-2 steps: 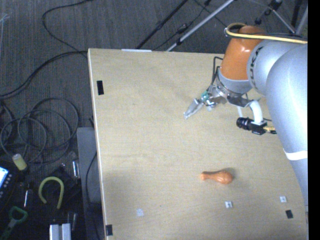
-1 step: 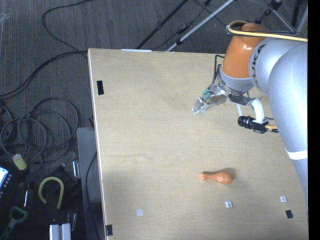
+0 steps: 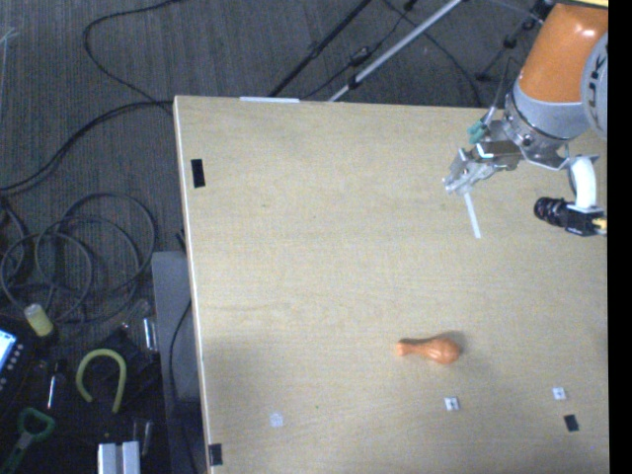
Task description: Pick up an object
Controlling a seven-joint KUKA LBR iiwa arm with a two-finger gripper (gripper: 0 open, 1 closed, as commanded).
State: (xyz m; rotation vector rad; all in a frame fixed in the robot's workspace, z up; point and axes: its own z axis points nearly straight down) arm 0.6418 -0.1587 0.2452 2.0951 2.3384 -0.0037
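Observation:
A small orange, gourd-shaped object [image 3: 431, 350] lies on its side on the tan bench top [image 3: 326, 245], in the lower middle, with its narrow end pointing left. My gripper [image 3: 466, 180] hangs over the upper right of the bench, well above and slightly right of the orange object and clear of it. A thin pale sliver [image 3: 474, 217] runs down from the gripper; I cannot tell what it is. Behind the gripper rises the arm's orange band [image 3: 563, 47].
A black tag [image 3: 197, 173] sits near the bench's left edge. Small square markers [image 3: 451, 403] dot the bench's lower part. A black and yellow fitting [image 3: 568, 215] hangs off the arm at right. Cables and tools [image 3: 79, 265] cover the floor at left.

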